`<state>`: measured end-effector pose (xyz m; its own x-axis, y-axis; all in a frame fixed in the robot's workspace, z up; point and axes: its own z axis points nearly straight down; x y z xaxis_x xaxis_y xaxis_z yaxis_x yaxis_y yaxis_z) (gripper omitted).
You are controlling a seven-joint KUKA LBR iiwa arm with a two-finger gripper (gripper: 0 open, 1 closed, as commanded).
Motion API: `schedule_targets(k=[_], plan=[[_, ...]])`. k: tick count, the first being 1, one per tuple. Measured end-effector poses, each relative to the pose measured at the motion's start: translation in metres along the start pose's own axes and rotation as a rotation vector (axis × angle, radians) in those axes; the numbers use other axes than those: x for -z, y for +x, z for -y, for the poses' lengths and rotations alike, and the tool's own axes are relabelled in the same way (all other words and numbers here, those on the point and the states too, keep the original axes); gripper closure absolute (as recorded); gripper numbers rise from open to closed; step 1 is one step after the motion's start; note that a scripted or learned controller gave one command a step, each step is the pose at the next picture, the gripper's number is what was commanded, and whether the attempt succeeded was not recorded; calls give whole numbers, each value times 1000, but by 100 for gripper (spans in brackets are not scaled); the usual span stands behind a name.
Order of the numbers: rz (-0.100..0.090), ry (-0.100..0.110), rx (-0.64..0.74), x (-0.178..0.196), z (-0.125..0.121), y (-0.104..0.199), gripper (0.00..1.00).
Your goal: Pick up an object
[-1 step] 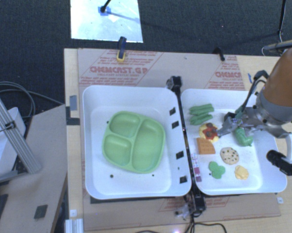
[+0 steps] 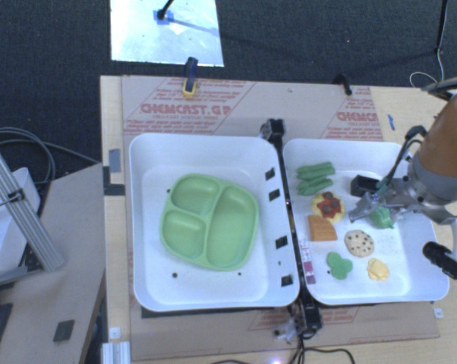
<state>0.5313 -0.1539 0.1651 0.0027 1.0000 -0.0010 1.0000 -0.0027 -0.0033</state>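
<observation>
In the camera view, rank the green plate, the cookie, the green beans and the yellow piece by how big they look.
Largest to smallest:
1. green plate
2. green beans
3. cookie
4. yellow piece
The cookie and the yellow piece look close in size, so their order is unsure.

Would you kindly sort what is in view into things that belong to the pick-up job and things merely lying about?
Belongs to the job:
gripper
green toy at the gripper
cookie
pizza slice
green beans
right bin

Lying about:
green divided plate
left bin
yellow clamp
</observation>
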Motion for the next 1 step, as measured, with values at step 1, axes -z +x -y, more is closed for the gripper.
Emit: schedule_targets(k=[1], plan=[[-1, -2, 0, -2, 25, -35, 0]])
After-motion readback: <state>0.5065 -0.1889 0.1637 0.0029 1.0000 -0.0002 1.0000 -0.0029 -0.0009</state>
